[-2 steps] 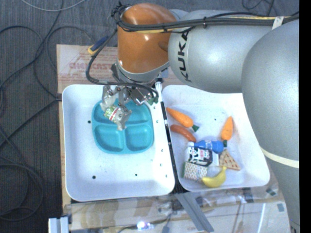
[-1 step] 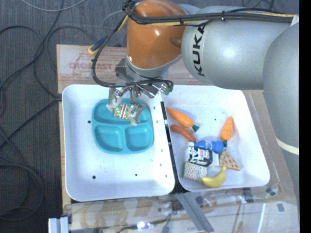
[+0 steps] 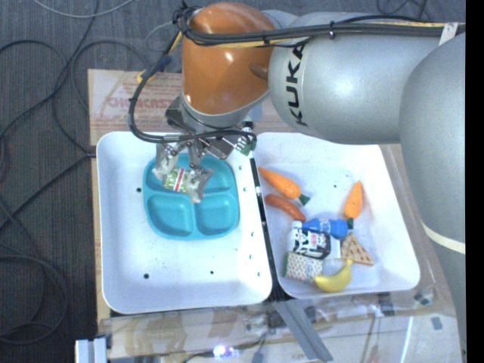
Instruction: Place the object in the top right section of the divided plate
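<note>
Here I see the gripper (image 3: 184,174) closed on a small green and white packet (image 3: 177,178), held low over the upper left part of the blue divided plate (image 3: 215,216). I judge it must shift right, because the target section lies there.

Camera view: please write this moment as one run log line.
end effector: shut on small carton | position: over blue divided plate, upper left part | plate: in left bin | placing: not done
</note>
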